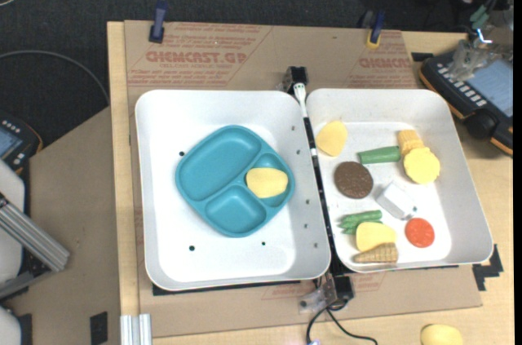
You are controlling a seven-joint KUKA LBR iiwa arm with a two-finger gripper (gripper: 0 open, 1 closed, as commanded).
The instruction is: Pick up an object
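The camera view shows two shallow white bins side by side on the table, the left white bin (155, 196) and the right white bin (457, 172). In the left bin sits a teal plastic divided plate (216, 172), with a pale yellow rounded toy food (267, 182) resting in its right compartment. Right of that plate, the other bin holds the remaining toys: a yellow disc (332, 138), a brown round cookie (354, 179), a green bean pod (379, 156), a yellow round slice (422, 166), a red disc (420, 232) and a tan cone (375, 255). The pincer's state cannot be told.
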